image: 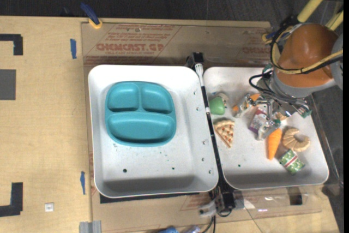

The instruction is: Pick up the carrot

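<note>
While the bench's near edge shows only bare cardboard and black tape marks, the two white bins sit side by side just beyond it, joined by a dark clamp strip. Nearest in the right bin [316, 172] lies a small green-and-red packet [292, 162], and just above it a tan, scalloped pastry-like toy [296, 140]. The carrot [274, 142] rests on the bin floor just left of that toy, orange, tilted with its thick end up toward the gripper and its tip pointing down toward the near wall; it touches or nearly touches the tan toy. Left of it, well apart, lies a pizza slice toy [225, 133], and farther back a green rounded toy [218, 105] near the dividing wall. The left bin [103, 172] holds a teal divided plate [141, 113], set toward its far half. The gripper [268, 115] hangs low over the clutter just above the carrot's thick end, amid a purple-and-white item [256, 123] and a small orange-topped piece [246, 102]; whether it is spread or closed I cannot tell, and nothing is visibly held. Behind it rises the arm [305, 54] with its orange band, cables looping around.
</note>
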Available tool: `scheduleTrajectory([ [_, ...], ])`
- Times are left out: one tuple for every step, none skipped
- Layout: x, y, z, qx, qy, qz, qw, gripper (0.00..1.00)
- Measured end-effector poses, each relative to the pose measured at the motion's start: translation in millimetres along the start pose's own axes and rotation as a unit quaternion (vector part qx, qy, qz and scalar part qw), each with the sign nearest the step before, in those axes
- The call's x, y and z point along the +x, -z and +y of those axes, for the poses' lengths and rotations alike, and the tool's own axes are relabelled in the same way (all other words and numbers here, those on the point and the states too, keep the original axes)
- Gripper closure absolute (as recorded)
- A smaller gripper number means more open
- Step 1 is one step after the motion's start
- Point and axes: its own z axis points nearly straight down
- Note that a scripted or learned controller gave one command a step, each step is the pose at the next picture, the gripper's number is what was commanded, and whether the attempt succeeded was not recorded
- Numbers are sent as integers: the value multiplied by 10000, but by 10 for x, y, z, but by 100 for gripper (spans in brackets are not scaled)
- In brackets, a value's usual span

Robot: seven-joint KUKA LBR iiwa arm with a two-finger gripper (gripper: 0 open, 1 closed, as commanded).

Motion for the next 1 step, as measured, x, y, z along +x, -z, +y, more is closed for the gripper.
scheduleTrajectory([
  [-41,146,-18,38,-20,-71,10000,100],
])
